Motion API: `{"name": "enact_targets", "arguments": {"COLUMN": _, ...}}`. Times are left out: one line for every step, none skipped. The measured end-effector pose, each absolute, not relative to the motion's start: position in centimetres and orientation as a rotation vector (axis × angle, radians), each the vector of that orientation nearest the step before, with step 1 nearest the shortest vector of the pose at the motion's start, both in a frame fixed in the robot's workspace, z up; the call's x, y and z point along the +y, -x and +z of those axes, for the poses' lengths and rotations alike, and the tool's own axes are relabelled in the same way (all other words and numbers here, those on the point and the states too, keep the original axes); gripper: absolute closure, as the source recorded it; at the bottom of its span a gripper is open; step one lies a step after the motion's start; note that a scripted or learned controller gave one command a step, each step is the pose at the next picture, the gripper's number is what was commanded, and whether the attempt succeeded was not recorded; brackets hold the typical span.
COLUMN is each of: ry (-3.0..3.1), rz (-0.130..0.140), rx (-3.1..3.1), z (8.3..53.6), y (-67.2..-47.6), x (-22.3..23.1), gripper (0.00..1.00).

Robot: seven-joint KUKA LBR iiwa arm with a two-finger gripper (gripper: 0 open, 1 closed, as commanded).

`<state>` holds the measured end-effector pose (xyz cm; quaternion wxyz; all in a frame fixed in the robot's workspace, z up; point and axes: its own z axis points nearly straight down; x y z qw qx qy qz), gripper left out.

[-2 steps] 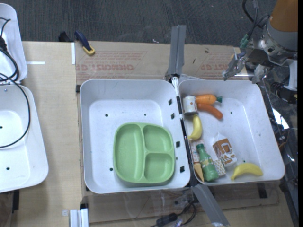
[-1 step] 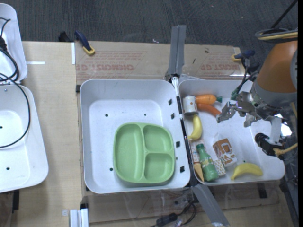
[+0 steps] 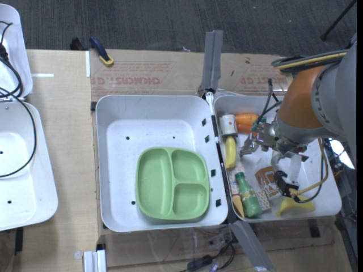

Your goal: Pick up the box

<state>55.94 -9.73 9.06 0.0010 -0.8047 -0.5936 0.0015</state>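
The box (image 3: 264, 178) (one, small and brown) lies near the middle of the right bin (image 3: 317, 212), just beside one green bottle (image 3: 247, 192). One yellow piece (image 3: 295, 207) lies toward the front. One banana (image 3: 230, 152), one white can (image 3: 228, 123) and one orange thing (image 3: 246, 119) line the left and back. The gripper (image 3: 248, 147) sits between banana and box. Whether it is open or closed, or grips anything, cannot be told. The left bin (image 3: 113, 152) holds one green plate (image 3: 172, 183).

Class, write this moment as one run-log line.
hand: over right bin | box: lying in that bin, ungrasped | left bin: green plate
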Motion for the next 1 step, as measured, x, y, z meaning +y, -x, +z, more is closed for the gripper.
{"name": "enact_targets", "arguments": {"ry": 2.56, "rz": 0.006, "rx": -1.819, "z": 9.06, "y": -60.37, "x": -9.53, "gripper": 0.0}}
